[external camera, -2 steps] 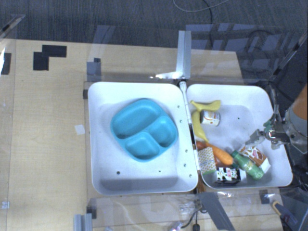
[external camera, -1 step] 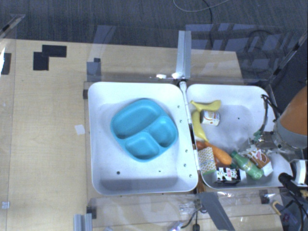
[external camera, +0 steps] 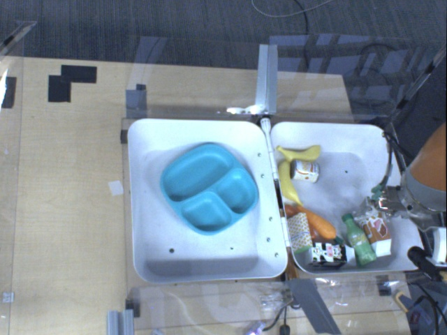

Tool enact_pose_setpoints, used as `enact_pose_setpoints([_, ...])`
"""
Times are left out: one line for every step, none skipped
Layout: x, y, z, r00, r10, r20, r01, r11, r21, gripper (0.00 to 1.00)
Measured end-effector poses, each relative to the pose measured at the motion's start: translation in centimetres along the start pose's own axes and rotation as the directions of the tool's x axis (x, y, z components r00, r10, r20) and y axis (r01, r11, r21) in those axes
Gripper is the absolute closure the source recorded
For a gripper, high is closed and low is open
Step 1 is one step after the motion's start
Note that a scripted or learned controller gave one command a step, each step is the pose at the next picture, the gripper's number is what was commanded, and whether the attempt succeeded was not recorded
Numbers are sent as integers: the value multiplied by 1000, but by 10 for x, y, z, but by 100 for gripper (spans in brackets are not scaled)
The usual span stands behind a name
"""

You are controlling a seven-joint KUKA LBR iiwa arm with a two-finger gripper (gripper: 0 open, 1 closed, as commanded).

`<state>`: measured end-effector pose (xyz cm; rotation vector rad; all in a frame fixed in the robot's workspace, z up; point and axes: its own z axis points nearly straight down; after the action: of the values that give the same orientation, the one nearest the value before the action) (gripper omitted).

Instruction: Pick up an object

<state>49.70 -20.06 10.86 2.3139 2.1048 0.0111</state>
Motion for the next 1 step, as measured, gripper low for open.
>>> enact_pose_setpoints([5, 60, 14, 998, -55, 3, 55, 998, -7, 100])
